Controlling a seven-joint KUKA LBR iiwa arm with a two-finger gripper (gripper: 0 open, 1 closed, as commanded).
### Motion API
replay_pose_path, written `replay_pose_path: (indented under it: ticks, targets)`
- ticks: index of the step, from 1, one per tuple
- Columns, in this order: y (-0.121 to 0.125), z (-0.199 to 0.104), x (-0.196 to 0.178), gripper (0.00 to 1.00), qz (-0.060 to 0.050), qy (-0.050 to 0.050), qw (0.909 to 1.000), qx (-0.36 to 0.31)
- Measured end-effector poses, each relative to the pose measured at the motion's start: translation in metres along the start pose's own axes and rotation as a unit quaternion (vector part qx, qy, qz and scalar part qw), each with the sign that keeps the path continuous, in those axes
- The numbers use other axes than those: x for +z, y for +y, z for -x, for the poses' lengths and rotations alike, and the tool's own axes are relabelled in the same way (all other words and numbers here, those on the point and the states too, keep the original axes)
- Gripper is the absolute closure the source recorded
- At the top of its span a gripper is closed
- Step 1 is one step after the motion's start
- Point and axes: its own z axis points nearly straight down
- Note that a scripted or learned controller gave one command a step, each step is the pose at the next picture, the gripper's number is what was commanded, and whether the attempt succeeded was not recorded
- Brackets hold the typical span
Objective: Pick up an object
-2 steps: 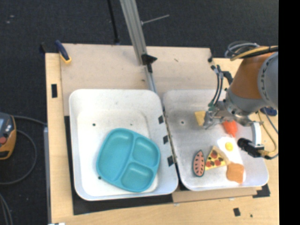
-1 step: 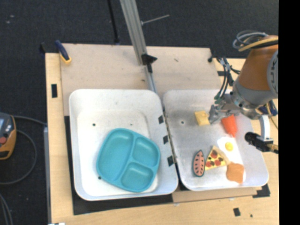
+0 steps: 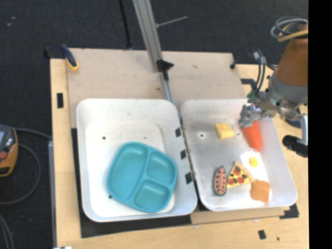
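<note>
Hovering over the far right part of the right bin (image 3: 207, 113), the gripper (image 3: 250, 116) sits right at the top end of the orange carrot (image 3: 254, 136), and I cannot tell its state from this slanted view. The carrot lies lengthwise just below it, its upper tip meeting or hidden under the metal; whether it is actually gripped I cannot tell either. Judged from that closeness, the carrot looks like the piece chosen for the pick, and the arm's reach from the right edge suits it, since the carrot is the item nearest that side.

Left of the carrot, a little apart, lies a yellow cheese block (image 3: 225, 130). Just below the carrot's lower tip is a fried egg (image 3: 252, 162), with a pizza slice (image 3: 239, 176) touching the egg's left edge and a watermelon slice (image 3: 220, 180) left of that. Below the egg sits an orange lump (image 3: 260, 191), probably toy bread or chicken. Well to the left of the carrot, in the left bin (image 3: 85, 113), rests a turquoise divided plate (image 3: 142, 177).

Nothing crowds the carrot's sides; the egg at its lower tip is the only close neighbour, and it should not hinder a lift straight up.
</note>
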Motion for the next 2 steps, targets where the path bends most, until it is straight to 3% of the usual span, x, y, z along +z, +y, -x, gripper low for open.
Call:
replay_pose_path:
  ticks: [2]
  targets:
    - [-0.028, -0.113, 0.003, 1.00, -0.004, 0.002, 1.0000, -0.002]
